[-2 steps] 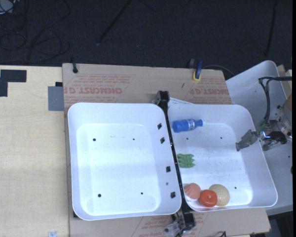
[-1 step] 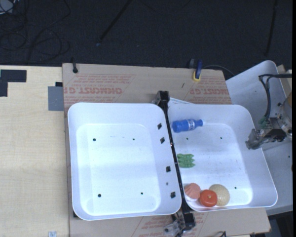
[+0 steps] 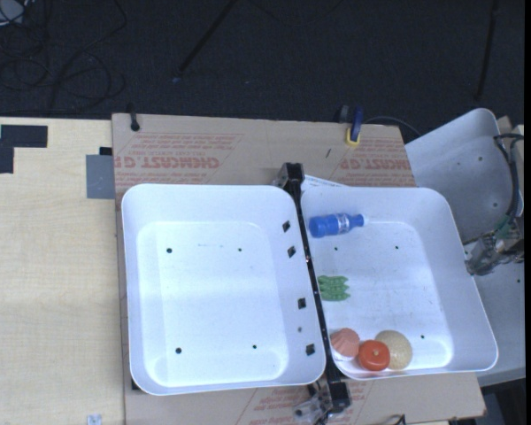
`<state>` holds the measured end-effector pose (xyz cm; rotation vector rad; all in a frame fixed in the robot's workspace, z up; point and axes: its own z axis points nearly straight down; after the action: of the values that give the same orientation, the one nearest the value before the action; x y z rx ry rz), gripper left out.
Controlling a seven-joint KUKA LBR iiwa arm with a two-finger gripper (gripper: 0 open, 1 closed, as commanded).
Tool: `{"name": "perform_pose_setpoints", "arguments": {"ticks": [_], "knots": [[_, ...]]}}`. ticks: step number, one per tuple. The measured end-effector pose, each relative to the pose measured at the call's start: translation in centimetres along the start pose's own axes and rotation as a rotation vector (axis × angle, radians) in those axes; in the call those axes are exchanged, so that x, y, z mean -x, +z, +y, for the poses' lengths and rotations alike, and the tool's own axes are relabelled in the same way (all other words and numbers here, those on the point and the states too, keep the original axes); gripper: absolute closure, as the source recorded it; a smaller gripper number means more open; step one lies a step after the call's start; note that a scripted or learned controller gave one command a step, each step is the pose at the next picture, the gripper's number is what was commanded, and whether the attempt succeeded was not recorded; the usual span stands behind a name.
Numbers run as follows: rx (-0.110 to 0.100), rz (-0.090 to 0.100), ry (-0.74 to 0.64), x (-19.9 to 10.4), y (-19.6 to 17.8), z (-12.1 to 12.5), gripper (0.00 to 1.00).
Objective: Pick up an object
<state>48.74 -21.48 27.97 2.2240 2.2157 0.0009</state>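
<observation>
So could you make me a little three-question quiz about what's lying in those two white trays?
1. True or false: the blue bottle lies on its side in the right bin.
2. Which bin holds the green item? A) left bin B) right bin
3. Fill in: the red round piece sits between a pinkish piece and a ____ round piece.

Key: 1 true; 2 B; 3 tan.
</observation>
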Motion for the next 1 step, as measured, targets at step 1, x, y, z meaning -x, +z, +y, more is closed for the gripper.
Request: {"name": "perform_pose_setpoints", "arguments": {"ticks": [1], "knots": [[0.001, 0.000, -0.004, -0.05, -3.80, -1.15, 1.00]]}}
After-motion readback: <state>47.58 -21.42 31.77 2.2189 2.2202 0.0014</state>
